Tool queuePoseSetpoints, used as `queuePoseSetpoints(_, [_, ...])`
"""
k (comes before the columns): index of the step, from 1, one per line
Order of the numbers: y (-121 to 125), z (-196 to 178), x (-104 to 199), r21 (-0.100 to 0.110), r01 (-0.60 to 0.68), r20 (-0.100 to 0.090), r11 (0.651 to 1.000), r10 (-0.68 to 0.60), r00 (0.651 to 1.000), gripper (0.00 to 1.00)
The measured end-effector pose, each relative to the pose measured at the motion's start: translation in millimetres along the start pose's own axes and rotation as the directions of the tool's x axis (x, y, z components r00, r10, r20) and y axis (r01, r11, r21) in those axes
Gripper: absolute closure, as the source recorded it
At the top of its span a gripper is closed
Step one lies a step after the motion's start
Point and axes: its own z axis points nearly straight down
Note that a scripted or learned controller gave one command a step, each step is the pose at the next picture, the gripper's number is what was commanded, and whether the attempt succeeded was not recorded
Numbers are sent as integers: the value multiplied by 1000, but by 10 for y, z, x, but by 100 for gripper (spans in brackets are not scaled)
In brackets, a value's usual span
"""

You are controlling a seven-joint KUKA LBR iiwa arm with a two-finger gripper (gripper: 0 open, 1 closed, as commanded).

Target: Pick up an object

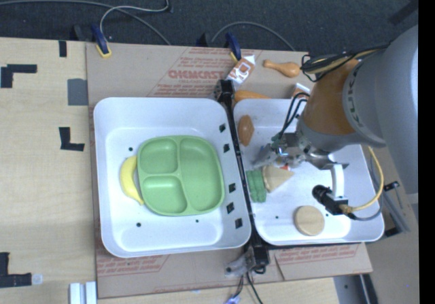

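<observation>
Right bin (367, 231), left-centre: tan cone-shaped piece (276, 176), tip toward the right, long axis left-right, touching a green item (257, 186) on its left, directly below the gripper (280, 152), finger state indeterminate; round tan disc (309, 220) nearer; green divided plate (181, 175) in left bin (109, 180).

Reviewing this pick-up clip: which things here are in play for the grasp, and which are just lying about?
In play:
gripper, low in the right bin
cream wedge just below it
green piece
brown oval
tan disc

Lying about:
green divided plate in the left bin
yellow item under the plate's edge
</observation>
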Motion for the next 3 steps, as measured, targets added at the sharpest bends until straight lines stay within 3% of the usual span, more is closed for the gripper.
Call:
queuePoseSetpoints(1, [-93, 4, -19, 1, 1, -2, 1000, -1, 1000, 0])
queuePoseSetpoints(2, [-88, -101, -33, 0, 0, 0, 1000, 0, 1000, 100])
queuePoseSetpoints(3, [-84, -105, -29, -1, 1, 0, 1000, -1, 1000, 0])
